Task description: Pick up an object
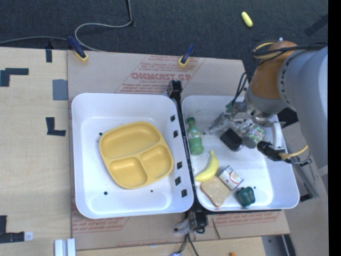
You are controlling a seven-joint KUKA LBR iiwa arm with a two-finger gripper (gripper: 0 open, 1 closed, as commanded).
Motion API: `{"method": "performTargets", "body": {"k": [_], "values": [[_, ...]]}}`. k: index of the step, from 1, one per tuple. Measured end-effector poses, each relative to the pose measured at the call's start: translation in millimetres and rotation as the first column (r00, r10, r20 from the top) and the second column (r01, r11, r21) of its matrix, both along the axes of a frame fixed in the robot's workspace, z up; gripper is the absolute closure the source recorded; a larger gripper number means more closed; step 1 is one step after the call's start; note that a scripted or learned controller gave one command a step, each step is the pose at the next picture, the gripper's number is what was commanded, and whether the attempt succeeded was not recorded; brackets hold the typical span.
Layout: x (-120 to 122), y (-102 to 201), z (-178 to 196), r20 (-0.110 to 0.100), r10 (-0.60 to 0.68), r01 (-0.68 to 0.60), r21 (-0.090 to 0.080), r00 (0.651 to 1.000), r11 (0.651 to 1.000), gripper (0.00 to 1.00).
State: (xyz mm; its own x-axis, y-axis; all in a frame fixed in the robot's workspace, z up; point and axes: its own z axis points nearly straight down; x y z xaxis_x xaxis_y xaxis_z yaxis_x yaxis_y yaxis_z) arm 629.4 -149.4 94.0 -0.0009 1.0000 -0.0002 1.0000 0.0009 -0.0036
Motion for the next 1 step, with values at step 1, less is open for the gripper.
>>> {"method": "performTargets", "body": {"k": [1], "values": [[-31.9,-39.1,-7.1,0.008,0.01,-0.01,0.017,1.0,1.0,0.0]]}}
